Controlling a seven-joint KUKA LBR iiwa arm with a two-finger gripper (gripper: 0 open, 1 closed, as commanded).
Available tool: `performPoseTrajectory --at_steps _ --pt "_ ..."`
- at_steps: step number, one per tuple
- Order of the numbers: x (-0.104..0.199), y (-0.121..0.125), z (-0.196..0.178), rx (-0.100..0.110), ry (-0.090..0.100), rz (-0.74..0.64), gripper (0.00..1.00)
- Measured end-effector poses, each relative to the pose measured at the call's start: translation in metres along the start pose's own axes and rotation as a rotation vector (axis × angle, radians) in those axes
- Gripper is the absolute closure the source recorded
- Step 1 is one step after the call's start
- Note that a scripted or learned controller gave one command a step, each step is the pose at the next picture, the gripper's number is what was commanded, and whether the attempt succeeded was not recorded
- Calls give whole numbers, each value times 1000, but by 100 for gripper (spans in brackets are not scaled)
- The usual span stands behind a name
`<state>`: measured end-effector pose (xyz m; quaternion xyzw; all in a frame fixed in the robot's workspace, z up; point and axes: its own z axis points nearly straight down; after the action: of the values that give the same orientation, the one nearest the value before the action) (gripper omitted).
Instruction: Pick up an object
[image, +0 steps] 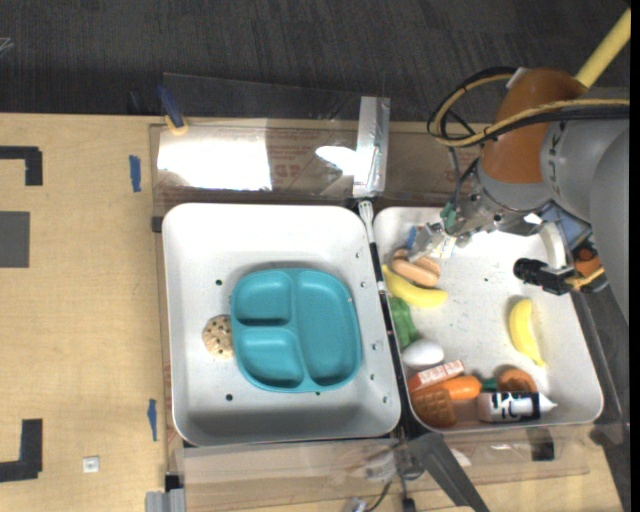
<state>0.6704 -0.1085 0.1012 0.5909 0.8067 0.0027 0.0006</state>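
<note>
My gripper (438, 238) hangs over the far left part of the right bin (480, 300), just above and to the right of a toy hot dog (415, 268). No object shows between its tips. A yellow banana (416, 293) lies right under the hot dog, with a green piece (402, 321) and a white egg (422, 353) below it along the bin's left wall. Toward the right side lies a second banana (525, 331).
Along the right bin's near edge sit a red-and-white packet (440, 375), an orange carrot (455, 392), a dark-labelled bottle (515, 405) and a brown piece (517, 380). The left bin (190, 250) holds a teal divided plate (297, 328) and a cookie (218, 336).
</note>
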Motion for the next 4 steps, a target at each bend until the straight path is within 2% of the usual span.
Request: performPoseTrajectory --at_steps 1,2,3,4 --pt "1 -2 -30 -1 -6 -244 0" --pt "0 -4 11 11 3 74 0" --pt "0 -8 1 27 5 73 100" --pt "-40 -44 7 -8 -10 -156 100"
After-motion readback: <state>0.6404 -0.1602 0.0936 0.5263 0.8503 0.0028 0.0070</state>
